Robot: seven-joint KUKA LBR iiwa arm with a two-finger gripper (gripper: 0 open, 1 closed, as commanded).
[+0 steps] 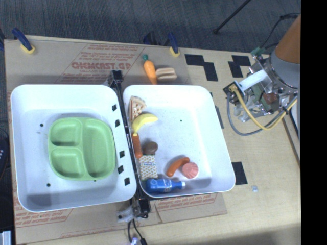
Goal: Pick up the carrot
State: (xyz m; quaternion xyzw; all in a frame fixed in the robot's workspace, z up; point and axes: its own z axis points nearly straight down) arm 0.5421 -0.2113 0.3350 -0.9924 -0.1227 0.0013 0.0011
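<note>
So the carrot is lying on the counter near its far edge, outside the bins, just past the far rim of the right bin and touching a small hot dog bun. Meanwhile the end effector hangs over the counter's right edge, well apart from it; can't tell its state from here. Looks like the approach hasn't really started. Next it needs to swing toward the far edge and line up over the carrot without catching the bun
</note>
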